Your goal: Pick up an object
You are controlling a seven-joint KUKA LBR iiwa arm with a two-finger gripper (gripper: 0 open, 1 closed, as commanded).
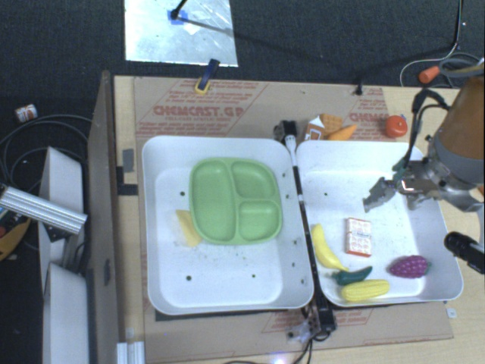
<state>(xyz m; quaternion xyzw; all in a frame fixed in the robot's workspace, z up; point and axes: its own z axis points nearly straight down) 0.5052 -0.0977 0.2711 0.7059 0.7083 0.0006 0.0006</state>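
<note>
In the right bin (333, 169) lie a yellow banana (326, 248), a red-and-white carton (358, 236), a purple grape bunch (408, 266), a yellow corn cob (365, 290) and a dark green vegetable (353, 274). My gripper (377, 196) hangs over the right bin's middle, above and slightly right of the carton, with nothing seen between its fingers. The arm comes in from the right edge.
The left bin (167, 279) holds a green divided plate (233, 202) and a pale yellow piece (187, 227) at its left. Behind the bins on the cardboard sit an orange carrot-like toy (341, 133) and a red-orange ball (395, 126).
</note>
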